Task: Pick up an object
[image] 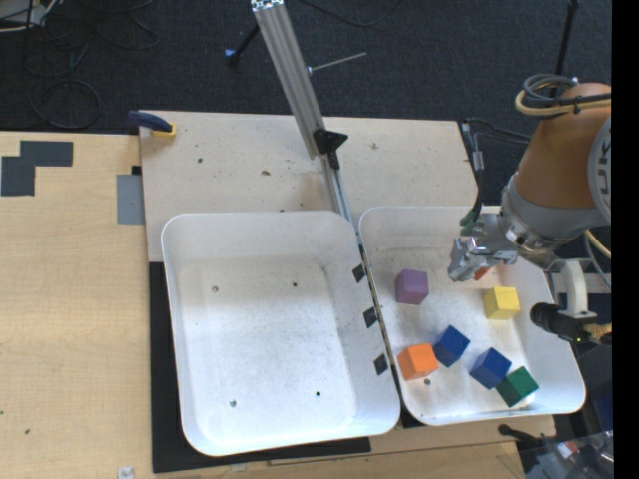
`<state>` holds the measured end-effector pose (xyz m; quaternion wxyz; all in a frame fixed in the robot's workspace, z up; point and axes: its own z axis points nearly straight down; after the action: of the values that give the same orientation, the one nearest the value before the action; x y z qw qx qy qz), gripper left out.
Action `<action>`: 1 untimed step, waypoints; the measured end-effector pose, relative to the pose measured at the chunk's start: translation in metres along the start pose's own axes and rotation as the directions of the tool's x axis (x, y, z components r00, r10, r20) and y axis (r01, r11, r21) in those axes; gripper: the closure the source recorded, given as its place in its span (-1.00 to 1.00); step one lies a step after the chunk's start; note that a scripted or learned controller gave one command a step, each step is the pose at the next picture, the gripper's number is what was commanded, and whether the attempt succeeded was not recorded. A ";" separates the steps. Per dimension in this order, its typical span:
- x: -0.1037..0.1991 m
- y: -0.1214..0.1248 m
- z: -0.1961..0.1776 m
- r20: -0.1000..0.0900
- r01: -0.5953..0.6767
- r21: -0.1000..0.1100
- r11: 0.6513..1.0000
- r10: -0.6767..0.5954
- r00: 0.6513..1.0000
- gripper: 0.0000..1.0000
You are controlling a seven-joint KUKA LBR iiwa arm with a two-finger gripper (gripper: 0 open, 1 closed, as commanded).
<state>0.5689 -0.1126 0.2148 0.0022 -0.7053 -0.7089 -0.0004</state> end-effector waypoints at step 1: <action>0.052 0.011 -0.010 0.001 0.000 -0.001 1.000 0.000 1.000 1.00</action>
<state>0.5794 -0.0602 0.2247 0.0014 -0.7054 -0.7088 -0.0005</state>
